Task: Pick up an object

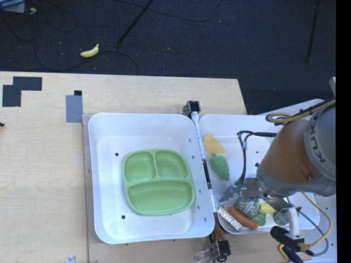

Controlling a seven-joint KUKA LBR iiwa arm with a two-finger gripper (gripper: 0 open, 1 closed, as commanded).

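overhead slanted view of a light wooden bench (44, 174) holding two shallow white bins side by side. the left bin (104, 163) contains a pale green divided plate (158, 181) with three compartments, lying flat near the bin's middle. the right bin (230, 130) holds a cluster of small toy foods: a yellow piece (213, 144) near the divider between the bins, a bumpy green piece (220, 167) just below it and touching it, and lower down an orange-red sausage-like piece (243, 218) lying beside some mixed green and yellow items at the bin's front edge. the grey arm with its orange band (288, 155) reaches in from the right and hangs over the right bin, its wrist above the lower cluster. the gripper (241, 190) is low over these items, but the arm's body hides much of it, so whether it is parted or closed cannot be told, and no object can be seen in its grasp. a real-looking banana (90, 51) lies on the dark floor beyond the bench.
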